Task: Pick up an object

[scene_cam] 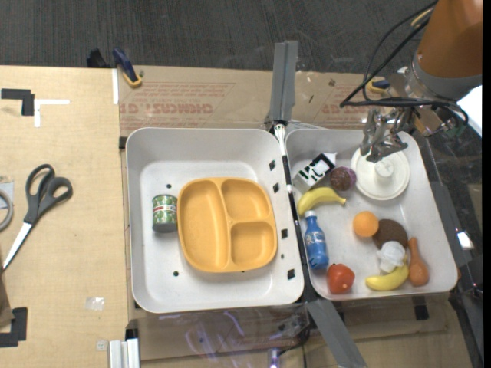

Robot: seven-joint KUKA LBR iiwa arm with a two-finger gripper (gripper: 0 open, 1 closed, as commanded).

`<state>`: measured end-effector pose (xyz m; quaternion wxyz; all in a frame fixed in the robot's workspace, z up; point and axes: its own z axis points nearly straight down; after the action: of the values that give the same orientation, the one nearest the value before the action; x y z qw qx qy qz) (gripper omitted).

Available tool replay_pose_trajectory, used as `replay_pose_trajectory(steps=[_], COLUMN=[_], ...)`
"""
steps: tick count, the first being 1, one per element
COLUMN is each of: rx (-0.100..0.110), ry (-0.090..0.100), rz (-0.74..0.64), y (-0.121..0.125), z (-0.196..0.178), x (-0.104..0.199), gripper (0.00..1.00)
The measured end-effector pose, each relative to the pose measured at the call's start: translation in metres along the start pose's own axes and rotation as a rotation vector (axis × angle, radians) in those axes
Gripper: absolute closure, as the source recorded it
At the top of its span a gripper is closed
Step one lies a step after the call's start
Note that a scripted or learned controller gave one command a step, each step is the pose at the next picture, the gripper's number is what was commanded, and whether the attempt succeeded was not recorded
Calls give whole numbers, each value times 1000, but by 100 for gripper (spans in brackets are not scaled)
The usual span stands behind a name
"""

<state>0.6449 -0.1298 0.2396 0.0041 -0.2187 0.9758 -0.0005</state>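
White round lidded cup (381, 176), upright; right bin's (439, 205) far corner

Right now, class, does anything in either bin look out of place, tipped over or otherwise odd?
One thing: the small green can lies on its side in the left bin, beside the yellow divided plate. The blue bottle in the right bin also lies flat among the toy food. Nothing looks spilled or damaged.
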Motion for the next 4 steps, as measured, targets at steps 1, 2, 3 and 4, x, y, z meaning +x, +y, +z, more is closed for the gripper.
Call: replay_pose_trajectory(steps=[1, 2, 3, 4], rx=[-1, -1, 1, -1], ry=[0, 0, 1, 4], rz=[-131, -131, 43, 45], y=[-27, -27, -20, -16], z=[-8, -8, 117, 146], x=[-4, -4, 45, 156], gripper=[100, 0, 0, 0])
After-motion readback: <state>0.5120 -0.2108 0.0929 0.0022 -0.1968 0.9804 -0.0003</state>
